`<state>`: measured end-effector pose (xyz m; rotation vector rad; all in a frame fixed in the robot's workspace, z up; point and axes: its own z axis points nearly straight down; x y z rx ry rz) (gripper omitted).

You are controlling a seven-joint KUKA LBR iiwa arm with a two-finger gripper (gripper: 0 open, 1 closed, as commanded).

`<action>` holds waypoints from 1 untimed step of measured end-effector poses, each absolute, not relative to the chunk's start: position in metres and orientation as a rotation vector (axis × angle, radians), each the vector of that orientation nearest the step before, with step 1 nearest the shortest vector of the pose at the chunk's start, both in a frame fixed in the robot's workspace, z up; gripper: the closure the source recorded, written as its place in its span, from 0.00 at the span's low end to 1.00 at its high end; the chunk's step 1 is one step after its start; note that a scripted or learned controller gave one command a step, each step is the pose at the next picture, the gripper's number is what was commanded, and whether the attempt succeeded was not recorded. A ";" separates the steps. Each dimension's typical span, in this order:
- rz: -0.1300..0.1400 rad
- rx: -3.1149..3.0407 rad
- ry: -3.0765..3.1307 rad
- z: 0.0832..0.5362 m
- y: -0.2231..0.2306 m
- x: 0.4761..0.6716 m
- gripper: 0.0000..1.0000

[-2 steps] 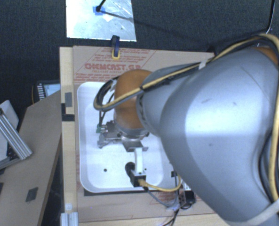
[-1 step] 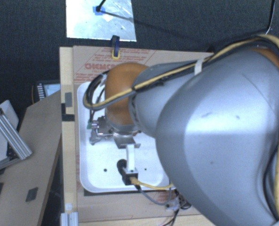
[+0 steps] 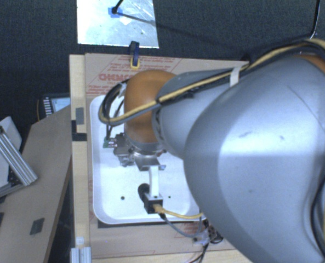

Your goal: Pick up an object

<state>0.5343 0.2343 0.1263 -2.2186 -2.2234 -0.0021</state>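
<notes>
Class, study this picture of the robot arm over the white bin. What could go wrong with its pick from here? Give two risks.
1. The arm hides much of the bin, so a missed grab could pass unseen.
2. The gripper seems low over the bin floor; a push downward might strike it.

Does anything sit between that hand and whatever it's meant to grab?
Nothing visible does. The hand hangs over the white bin, but the grey arm hides much of its floor, so I cannot tell what lies there.
</notes>
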 end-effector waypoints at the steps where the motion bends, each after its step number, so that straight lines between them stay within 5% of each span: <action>1: -0.020 -2.223 -2.228 0.255 0.220 0.557 1.00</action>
